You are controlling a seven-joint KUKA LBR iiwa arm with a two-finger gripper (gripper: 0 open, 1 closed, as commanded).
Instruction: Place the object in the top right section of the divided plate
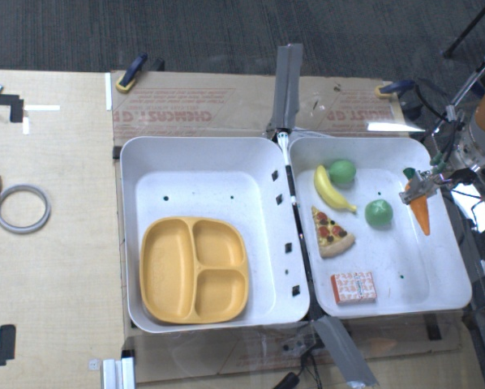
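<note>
While the yellow divided plate (195,268) lies in the left bin (137,177), the gripper (417,188) sits well to its right, over the right bin (449,294), just above a carrot (421,215). I cannot tell whether its jaws are apart or together. Between plate and carrot lie a banana (332,190), two green balls (342,172) (379,212), a pizza slice (332,232) and a red box (353,287).
</note>
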